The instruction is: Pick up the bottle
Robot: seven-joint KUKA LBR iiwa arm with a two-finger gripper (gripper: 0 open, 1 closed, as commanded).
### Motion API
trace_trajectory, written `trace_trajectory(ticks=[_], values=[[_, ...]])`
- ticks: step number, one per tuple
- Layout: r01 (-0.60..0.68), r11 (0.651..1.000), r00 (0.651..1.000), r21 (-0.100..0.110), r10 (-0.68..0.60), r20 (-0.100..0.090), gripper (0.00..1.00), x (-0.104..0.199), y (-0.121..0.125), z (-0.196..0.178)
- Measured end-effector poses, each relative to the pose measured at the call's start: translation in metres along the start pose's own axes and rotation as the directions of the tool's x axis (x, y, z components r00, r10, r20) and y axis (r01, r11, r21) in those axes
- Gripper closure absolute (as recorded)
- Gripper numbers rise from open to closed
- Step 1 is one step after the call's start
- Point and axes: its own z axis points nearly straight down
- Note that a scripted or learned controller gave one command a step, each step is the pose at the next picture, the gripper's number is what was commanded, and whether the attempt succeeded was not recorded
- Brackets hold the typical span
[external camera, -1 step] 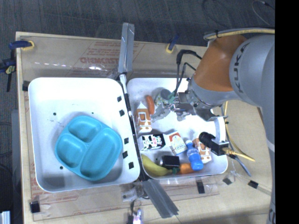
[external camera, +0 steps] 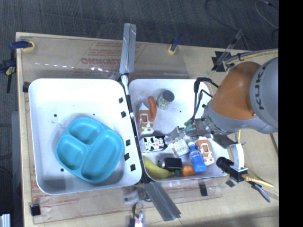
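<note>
Pincer (external camera: 185, 130) hung just above-left of the blue bottle (external camera: 196, 158) — spread impossible to tell — apparently because clutter crowded the bottle — banana (external camera: 156, 168) lower-left.

You have two white bins (external camera: 75, 86) of smooth, slightly glossy plastic. The teal divided tray (external camera: 90, 148) reads as matt moulded plastic. The bottle (external camera: 196, 158) is blue plastic with a paper-like label. The banana (external camera: 156, 168) has a smooth, waxy skin. The surface (external camera: 71, 48) shows pale wood under a clear glossy sheet. The arm's orange band (external camera: 234, 96) is satin plastic.
</note>
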Motion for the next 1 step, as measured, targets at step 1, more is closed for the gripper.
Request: trace_trajectory(ticks=[1], values=[[-0.016, 1.000, 1.000, -0.014, 0.016, 0.005, 0.00, -0.0426, -0.0050, 0.0880]])
